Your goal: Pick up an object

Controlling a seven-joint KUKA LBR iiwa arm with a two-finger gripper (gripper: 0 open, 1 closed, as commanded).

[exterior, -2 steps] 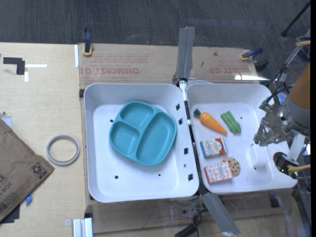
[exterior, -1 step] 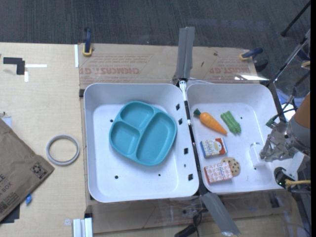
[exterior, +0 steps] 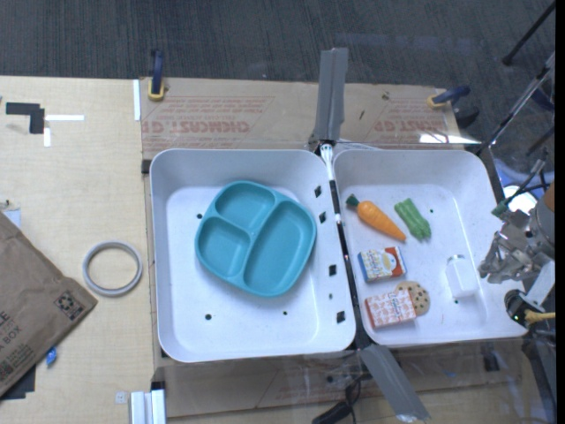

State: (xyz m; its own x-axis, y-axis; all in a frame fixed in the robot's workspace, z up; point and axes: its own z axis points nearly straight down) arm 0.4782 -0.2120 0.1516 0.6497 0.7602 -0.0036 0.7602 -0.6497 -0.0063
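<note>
From the one camera above the bench we see two shallow white bins side by side, the left bin (exterior: 168, 263) and the right bin (exterior: 477, 184), resting on a sheet of cardboard (exterior: 229, 117). Around them, on the wooden bench to the left, lie one roll of tape (exterior: 112, 267) and one corner of a brown cardboard box (exterior: 31, 307); two clamps (exterior: 157, 82) grip the cardboard's far edge.

The left bin holds a single thing: a teal divided plate (exterior: 256, 237) with three compartments, lying flat near the middle.

The right bin holds six things. One toy carrot (exterior: 380, 219) lies toward the far side, with one green vegetable (exterior: 412, 219) just beside it on the right. Nearer us sit two small printed cartons, one upper carton (exterior: 380, 264) and one lower carton (exterior: 389, 309), and one round cookie (exterior: 413, 297) touching the lower carton. One pale white block (exterior: 462, 278) lies near the bin's right wall.

The gripper (exterior: 505, 259) sits at the right rim of the right bin, close to the white block, with nothing visibly between its fingers; we cannot tell their spacing.
</note>
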